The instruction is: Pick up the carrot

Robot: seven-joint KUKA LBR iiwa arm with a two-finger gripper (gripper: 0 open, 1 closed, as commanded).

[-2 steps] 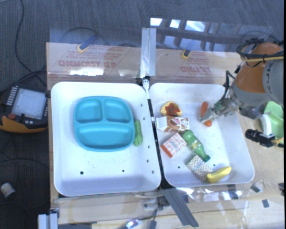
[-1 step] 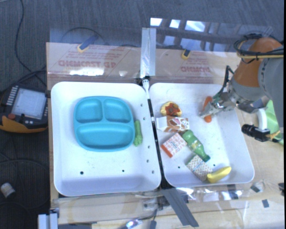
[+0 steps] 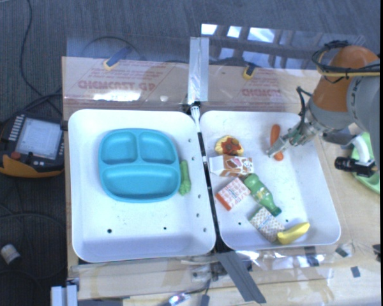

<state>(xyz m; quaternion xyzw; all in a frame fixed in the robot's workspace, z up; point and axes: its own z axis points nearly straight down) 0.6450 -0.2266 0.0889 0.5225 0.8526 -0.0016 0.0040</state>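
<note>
Camera view, from above: we see the carrot [image 3: 276, 141] lying in the right bin [image 3: 325, 196], near its far wall, with the jaws [image 3: 282, 145] low against its lower end. We judge it light, stiff and smooth, best taken across its middle. Whether the jaws are spread or closed we cannot tell. Our arm [image 3: 342, 91] reaches in from the right, wrist angled down.

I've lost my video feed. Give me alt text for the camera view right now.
The gripper is down in the right bin, right against the orange carrot near its far wall. Nearer in that bin lie a green bottle and a banana; the left bin holds a blue divided plate.
</note>
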